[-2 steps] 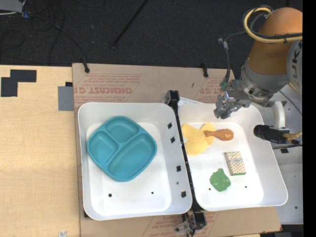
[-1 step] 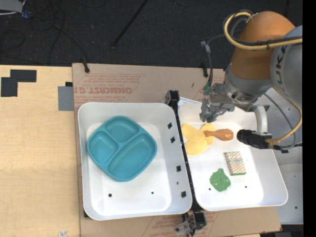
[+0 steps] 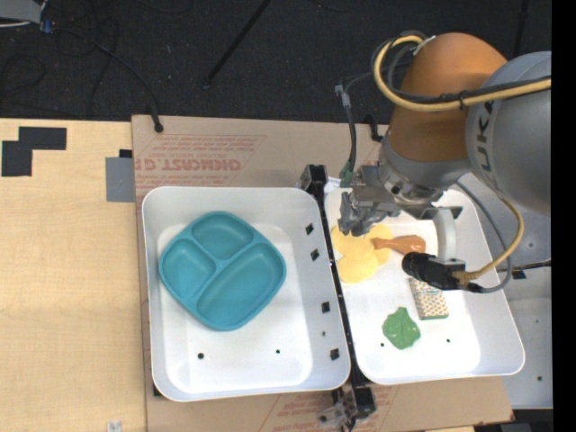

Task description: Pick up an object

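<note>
Arm: I see the grey arm [image 3: 504, 124], with its glossy orange band, reaching in from the right over the right bin [image 3: 486, 349].
Hand: the hand [image 3: 358, 216] hangs low at that bin's upper left corner, above the top edge of the yellow piece [image 3: 358, 257]; I cannot tell from here whether it is open or closed, and nothing shows in its grip.
Yellow piece: flat, soft-looking and rounded, lying near the bin's left wall.
Orange piece: a small, smooth, tapered shape [image 3: 402, 243], touching the yellow piece's right side.
Block: a small rectangle with a speckled pattern [image 3: 429, 301], lower and to the right.
Green lump: crinkled and leafy-looking [image 3: 400, 328], just beside the block.
Left bin: the shallow white bin [image 3: 171, 367] holds a teal plate [image 3: 222, 269], smooth plastic with rounded corners and three compartments.
Tabletop: pale wood-grain tabletop [image 3: 63, 286], with printed brown cardboard [image 3: 207, 151] under both bins.
</note>
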Motion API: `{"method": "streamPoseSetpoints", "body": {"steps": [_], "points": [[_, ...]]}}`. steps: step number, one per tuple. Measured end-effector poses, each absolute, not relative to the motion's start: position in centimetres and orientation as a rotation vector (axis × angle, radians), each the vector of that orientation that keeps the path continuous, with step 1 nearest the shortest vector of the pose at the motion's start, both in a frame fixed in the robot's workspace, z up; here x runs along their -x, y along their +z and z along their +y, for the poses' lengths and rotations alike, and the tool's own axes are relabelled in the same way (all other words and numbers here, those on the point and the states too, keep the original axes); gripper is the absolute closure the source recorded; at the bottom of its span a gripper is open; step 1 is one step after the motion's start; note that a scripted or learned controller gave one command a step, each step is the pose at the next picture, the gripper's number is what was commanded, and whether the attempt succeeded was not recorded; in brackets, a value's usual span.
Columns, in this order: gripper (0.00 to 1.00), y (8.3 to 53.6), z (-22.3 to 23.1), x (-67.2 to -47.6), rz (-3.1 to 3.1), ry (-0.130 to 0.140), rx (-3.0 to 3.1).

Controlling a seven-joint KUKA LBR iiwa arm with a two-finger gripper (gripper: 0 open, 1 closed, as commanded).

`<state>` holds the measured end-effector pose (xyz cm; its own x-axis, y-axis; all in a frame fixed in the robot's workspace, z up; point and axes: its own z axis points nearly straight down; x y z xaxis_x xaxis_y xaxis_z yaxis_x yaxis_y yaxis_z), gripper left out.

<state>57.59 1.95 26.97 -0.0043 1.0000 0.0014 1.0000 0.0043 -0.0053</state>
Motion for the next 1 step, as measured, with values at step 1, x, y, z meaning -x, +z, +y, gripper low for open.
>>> {"method": "streamPoseSetpoints", "body": {"steps": [1], "points": [[1.0,26.5,7.51,-55.92,-2.224,0.005,2.211]]}}
